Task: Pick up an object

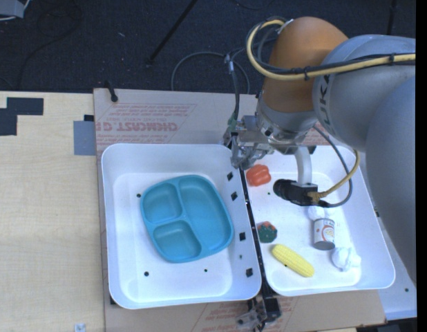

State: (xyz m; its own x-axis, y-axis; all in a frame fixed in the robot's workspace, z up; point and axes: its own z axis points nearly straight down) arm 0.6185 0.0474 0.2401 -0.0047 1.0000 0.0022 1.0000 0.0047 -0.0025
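Note:
My gripper [242, 155] hangs over the upper left corner of the right bin [379, 268], close to the divider between the two bins. Just below and to its right lies an orange-red toy vegetable [258, 176]; I cannot tell whether the gripper touches it. Further down the right bin lie a small green and red toy [267, 232], a yellow corn cob [292, 260], a small white can [323, 232] and a crumpled white thing [345, 258].
A blue divided plate [186, 216] lies in the left bin [124, 268]. The arm's large grey and orange body covers the upper right of the right bin. Cardboard lies under both bins.

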